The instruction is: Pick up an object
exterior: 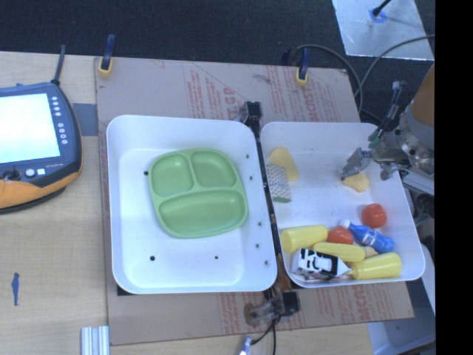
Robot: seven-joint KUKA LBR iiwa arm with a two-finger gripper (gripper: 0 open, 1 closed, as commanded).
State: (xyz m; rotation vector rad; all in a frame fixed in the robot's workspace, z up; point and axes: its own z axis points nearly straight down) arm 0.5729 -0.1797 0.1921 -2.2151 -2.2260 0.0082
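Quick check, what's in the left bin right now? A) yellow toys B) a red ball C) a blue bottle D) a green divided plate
D: the green divided plate lies alone in the left bin, while the red ball, blue bottle and yellow toys sit in the right bin.

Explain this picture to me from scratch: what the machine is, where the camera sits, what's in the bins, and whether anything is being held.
One camera looks down at a slant on a bench. The machine is a robot arm reaching in from the right; its two-finger gripper hangs over the right white bin, near a small yellow piece. I cannot tell whether it holds anything. That bin also has a red ball, a blue bottle, yellow toys and a black-and-white toy. The left white bin holds a green divided plate. At far left lies a control tablet.
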